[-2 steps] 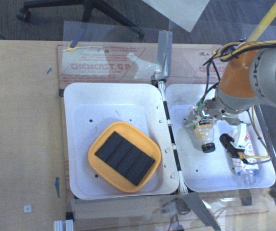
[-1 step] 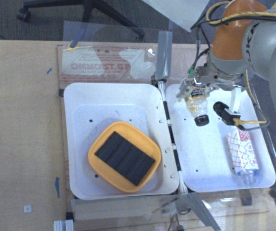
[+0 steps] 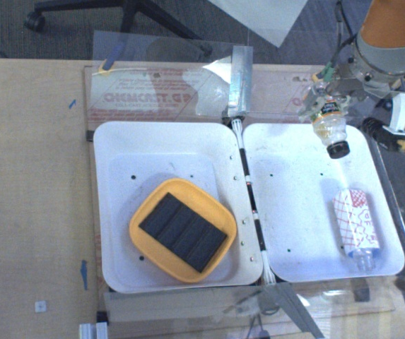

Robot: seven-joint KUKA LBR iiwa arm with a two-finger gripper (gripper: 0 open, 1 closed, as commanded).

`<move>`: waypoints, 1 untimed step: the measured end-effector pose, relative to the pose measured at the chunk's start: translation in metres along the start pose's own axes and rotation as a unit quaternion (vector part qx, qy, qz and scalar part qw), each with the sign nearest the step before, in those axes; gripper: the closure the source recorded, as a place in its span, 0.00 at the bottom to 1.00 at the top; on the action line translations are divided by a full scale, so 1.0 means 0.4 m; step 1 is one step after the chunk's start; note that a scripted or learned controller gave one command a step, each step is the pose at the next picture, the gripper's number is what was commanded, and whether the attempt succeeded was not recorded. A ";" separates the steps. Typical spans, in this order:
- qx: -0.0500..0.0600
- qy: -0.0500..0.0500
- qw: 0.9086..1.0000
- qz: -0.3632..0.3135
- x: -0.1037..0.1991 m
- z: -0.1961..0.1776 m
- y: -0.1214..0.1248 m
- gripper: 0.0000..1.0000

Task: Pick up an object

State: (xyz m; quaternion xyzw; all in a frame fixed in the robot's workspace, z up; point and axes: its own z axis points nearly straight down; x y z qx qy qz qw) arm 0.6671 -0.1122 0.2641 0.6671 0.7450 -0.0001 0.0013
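1. Two white bins sit side by side; our gripper [image 3: 327, 104] hangs at the right bin's [image 3: 287, 189] 12 o'clock rim, clamped on a small clear plastic bottle with black cap [image 3: 331, 133].
2. We judge the tilted bottle could slip, since only its upper end is pinched.
3. A red-patterned clear bottle [image 3: 355, 226] lies at 4 o'clock.

Wooden bench [image 3: 25, 189] — two white bins [image 3: 110, 154], side by side
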 end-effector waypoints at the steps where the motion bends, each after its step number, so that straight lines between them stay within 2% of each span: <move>1: 0.000 0.000 1.000 -0.008 -0.016 -0.067 -0.001 1.00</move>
